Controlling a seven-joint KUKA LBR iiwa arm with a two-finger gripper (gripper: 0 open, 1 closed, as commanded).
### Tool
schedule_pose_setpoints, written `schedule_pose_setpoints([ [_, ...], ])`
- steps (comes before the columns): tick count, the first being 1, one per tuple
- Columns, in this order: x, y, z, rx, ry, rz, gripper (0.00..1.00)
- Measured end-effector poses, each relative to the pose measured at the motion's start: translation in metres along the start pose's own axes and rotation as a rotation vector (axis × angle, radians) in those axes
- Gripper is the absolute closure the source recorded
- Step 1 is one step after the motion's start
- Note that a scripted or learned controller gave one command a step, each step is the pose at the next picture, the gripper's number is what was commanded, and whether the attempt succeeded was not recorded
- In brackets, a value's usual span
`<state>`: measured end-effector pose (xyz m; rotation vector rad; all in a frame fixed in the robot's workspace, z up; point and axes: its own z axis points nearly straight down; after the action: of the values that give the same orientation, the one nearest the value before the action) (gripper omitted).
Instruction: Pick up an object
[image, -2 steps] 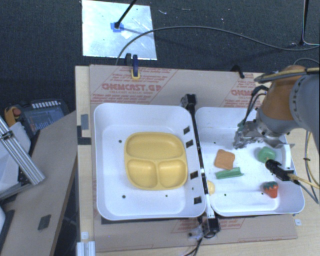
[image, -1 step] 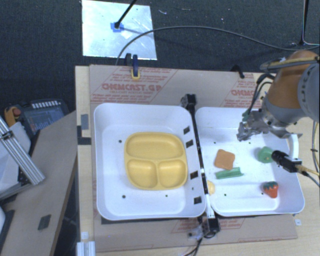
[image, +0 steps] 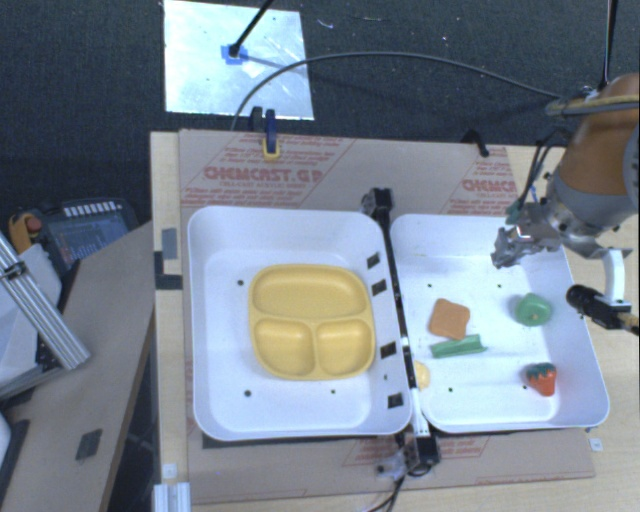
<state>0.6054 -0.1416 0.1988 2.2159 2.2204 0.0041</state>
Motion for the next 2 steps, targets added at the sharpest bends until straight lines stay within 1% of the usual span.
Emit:
schedule_pose_setpoints([
  [1, -0.007, -0.006, -0.054, -0.001, 0.000, 0.001, 1.00],
  [2, 0.050, -0.009, -0.045, 0.004, 0.002, -0.005, 1.00],
])
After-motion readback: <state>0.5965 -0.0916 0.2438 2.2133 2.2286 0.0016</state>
